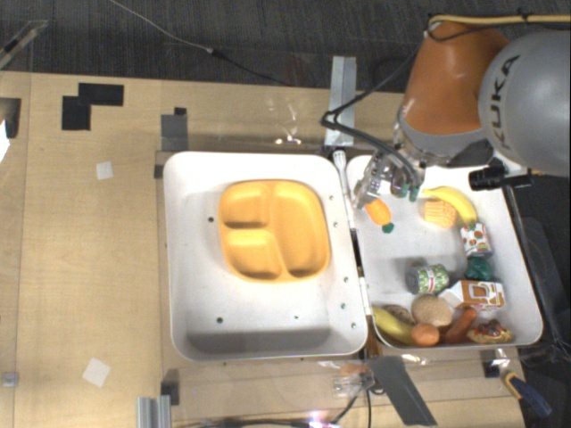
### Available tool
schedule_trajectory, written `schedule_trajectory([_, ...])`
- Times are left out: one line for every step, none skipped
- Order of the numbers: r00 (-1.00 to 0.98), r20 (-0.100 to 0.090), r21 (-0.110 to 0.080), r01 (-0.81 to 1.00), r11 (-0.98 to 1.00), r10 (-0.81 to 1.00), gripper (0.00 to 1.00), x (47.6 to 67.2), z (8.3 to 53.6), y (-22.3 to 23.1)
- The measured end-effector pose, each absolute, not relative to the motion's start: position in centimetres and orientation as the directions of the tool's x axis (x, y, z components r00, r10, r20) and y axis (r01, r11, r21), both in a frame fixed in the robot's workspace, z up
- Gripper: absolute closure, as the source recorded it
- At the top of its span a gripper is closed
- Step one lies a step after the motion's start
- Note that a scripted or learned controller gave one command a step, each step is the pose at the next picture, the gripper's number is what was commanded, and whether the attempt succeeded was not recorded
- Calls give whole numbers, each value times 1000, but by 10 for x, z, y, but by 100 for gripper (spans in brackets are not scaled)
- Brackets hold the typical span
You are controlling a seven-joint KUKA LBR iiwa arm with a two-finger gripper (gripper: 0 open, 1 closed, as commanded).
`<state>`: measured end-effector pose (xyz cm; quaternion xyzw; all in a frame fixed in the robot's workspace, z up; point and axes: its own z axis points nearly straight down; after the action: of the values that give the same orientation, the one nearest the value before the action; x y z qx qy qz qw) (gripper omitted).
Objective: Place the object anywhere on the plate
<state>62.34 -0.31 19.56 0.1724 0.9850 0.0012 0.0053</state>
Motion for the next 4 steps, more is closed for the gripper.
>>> schedule_trajectory([-1000, -10, 3, -27, 1000, -26, 100, 618, 187, 50])
schedule_trajectory([-971, -11, 1, -240, 971, -240, 100, 635, 187, 108])
schedule_trajectory([-971, -11, 3, -241, 971, -241, 100, 567, 221, 155])
schedule_trajectory([-986, -17, -1, -163, 987, -163, 100, 543, 300, 66])
